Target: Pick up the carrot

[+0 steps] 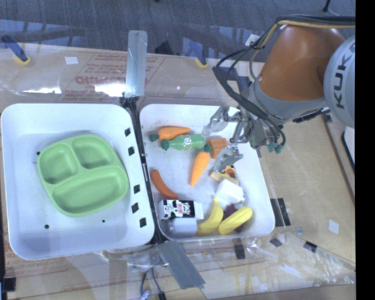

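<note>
Hand [228, 139] hovers beside carrot [199, 167], near bin's right wall [266, 189]

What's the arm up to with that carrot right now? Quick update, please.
Gripper above right bin, nothing held. Carrot lying loose beside it. Green bottle close by.

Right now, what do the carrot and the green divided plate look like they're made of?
The carrot looks like moulded plastic toy food: uniform orange, smooth, with a faint sheen, though rubber can't be excluded. The green divided plate in the left bin also looks like plastic, matte to satin: one even colour, rounded moulded compartment ridges, soft highlights.
</note>
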Controlling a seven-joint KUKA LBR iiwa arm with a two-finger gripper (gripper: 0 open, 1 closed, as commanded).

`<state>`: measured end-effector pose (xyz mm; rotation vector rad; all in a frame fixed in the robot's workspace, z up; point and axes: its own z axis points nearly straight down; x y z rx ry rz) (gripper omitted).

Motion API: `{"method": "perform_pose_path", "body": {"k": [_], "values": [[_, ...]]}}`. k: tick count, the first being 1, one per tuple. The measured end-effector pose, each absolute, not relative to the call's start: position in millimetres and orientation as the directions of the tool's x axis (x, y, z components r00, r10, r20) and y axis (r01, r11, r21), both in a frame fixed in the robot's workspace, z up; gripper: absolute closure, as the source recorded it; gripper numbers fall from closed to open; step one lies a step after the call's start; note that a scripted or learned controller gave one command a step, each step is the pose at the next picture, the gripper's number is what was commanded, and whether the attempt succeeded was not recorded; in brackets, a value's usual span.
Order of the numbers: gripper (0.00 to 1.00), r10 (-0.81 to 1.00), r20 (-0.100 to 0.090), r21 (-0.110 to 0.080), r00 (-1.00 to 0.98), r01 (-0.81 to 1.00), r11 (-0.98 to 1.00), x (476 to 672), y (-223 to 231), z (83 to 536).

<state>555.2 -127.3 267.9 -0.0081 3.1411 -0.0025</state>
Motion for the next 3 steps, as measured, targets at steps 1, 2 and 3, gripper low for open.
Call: {"method": "perform_pose_path", "body": {"k": [1, 2, 3], "values": [[0.0, -0.048, 0.012, 0.004, -0.999, -0.047, 0.999, 569.2, -121.7, 118.4], [1.0, -0.057, -0.002, 0.0, -0.998, -0.057, 0.998, 574.2, -120.0, 134.7], [1.0, -0.023, -0.004, 0.0, -1.0, -0.023, 1.0, 591.4, -95.7, 166.8]]}}
